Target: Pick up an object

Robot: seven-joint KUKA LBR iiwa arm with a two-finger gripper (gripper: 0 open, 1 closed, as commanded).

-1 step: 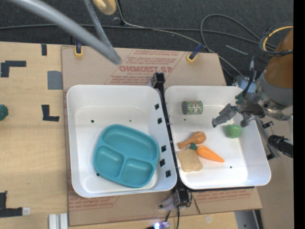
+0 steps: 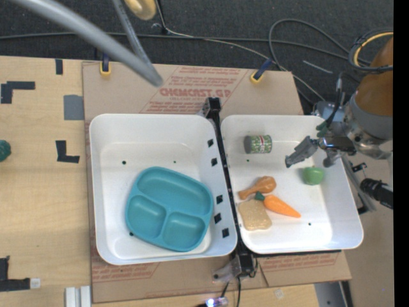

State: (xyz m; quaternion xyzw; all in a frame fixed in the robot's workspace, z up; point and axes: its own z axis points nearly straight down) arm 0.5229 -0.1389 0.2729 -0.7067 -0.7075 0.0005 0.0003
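Now you see the gripper (image 2: pixel 317 151) with fingers spread, grasping nothing, over the right bin (image 2: pixel 339 235); beside it lies the carrot (image 2: pixel 282 206), long axis slanting, tip toward lower right

We see a teal tray (image 2: pixel 169 208) in the white left bin (image 2: pixel 105 139). Right bin: orange carrot (image 2: pixel 281 206), green ball (image 2: pixel 313 175), tan bread (image 2: pixel 254 216), green-patterned can (image 2: pixel 258 144).

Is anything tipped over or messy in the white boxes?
The little can in the right bin lies on its side. The blue tray sits crooked in the left bin. Nothing looks spilled or broken.
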